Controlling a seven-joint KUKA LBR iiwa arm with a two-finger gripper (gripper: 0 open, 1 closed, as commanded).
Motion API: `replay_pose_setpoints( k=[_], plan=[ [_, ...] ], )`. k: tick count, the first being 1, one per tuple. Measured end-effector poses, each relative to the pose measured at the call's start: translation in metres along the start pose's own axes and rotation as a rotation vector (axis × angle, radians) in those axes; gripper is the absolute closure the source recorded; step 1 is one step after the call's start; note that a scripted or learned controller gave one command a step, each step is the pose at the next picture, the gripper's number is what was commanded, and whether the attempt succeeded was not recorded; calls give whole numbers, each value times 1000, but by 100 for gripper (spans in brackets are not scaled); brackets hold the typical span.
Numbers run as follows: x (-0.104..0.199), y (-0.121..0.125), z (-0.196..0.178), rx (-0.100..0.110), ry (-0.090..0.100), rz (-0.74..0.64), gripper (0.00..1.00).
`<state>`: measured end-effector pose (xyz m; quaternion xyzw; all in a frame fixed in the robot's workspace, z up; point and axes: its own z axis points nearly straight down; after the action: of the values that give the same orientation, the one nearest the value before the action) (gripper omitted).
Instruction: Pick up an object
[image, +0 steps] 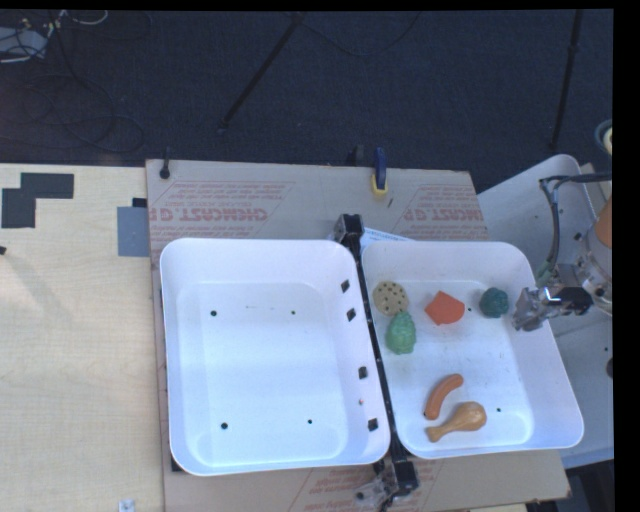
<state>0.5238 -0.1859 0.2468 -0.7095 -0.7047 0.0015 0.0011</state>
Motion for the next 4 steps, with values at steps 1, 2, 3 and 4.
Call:
replay_pose_setpoints(
  k=[1, 2, 3, 4],
  plan=[
    [-29, -50, -20, 0, 2, -4, 100],
    [5, -47, -124, -13, -2, -11, 100],
    [78, -48, -180, -7, 1, -14, 100],
    [160, -49, -197, -4, 1, -15, 100]
  ],
)
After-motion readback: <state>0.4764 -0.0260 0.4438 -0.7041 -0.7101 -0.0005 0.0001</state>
